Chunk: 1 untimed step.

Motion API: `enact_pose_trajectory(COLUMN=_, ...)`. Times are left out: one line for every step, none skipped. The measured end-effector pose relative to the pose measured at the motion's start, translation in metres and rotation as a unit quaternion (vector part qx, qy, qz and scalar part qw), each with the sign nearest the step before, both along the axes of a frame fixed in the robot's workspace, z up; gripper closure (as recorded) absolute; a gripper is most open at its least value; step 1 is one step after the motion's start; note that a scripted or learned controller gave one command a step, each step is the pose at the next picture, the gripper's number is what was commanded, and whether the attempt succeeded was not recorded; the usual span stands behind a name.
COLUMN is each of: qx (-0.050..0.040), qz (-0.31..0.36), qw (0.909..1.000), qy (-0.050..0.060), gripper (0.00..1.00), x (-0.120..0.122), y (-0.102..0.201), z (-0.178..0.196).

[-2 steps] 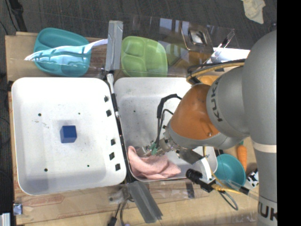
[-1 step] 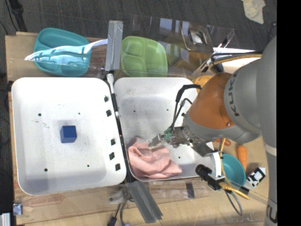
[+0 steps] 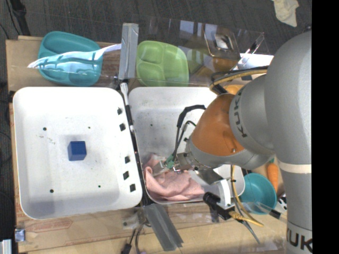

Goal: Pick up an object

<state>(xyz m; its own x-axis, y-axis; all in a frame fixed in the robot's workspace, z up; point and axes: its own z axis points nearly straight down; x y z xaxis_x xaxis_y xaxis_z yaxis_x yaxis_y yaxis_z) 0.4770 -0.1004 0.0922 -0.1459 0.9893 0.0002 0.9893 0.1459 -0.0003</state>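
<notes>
Hand [image 3: 177,165] down on pink cloth [image 3: 168,184], rt bin [image 3: 159,110].

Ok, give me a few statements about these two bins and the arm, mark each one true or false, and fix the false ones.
1. A blue cube lies in the left bin. True.
2. A pink cloth lies in the right bin, at its near edge. True.
3. The blue cube sits on the pink cloth. False: they lie in separate bins.
4. The gripper is over the left bin. False: it is over the right bin, at the pink cloth.
5. A green container stands behind the bins. True.
</notes>
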Motion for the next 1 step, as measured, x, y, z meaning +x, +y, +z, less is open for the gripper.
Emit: enact_pose_trajectory(qx=0.0001, qz=0.003, qw=1.0, qy=0.0, gripper=1.0, x=0.001, y=0.0003, z=0.0098)
